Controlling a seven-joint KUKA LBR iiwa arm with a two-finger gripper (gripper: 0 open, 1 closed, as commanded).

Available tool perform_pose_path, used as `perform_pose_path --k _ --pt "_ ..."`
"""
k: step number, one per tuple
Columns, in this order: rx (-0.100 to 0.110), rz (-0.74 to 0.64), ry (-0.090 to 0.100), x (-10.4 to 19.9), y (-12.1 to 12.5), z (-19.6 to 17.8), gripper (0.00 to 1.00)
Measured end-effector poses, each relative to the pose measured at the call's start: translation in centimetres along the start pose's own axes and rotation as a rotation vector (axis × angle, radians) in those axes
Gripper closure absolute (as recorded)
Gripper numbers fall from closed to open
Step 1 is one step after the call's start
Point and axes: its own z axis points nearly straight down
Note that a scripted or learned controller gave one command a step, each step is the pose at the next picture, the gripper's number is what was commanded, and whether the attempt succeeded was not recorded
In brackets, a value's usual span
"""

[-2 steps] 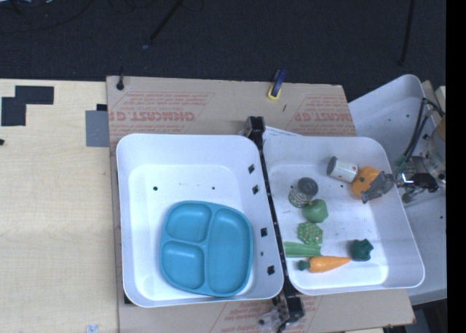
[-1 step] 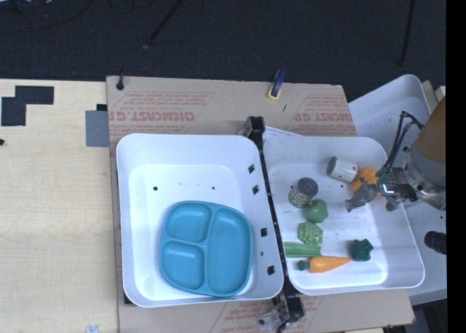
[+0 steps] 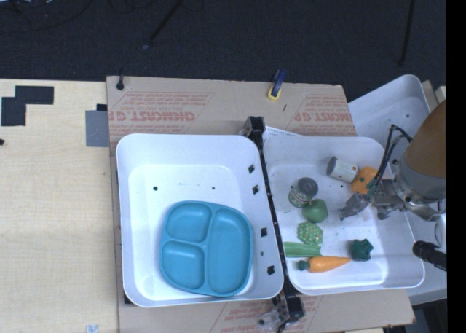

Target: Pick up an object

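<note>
Over the right bin's right edge the gripper hangs low, whether clenched I cannot tell. Nothing shows held, so this looks like the approach. Nearest targets: apple and can; next, descend squarely onto one.

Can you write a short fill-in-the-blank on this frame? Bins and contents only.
1. The blue divided tray lies in the ____ bin.
2. The carrot lies along the near wall of the ____ bin.
3. The tray has ____ compartments.
4. The round green fruit sits just below the ____ can.

Missing words: left; right; three; metal
</note>
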Motion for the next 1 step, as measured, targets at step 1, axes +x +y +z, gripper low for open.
perform_pose_path --k 1 --pt "-0.003 0.0 -0.001 0.19 0.04 5.14 0.0"
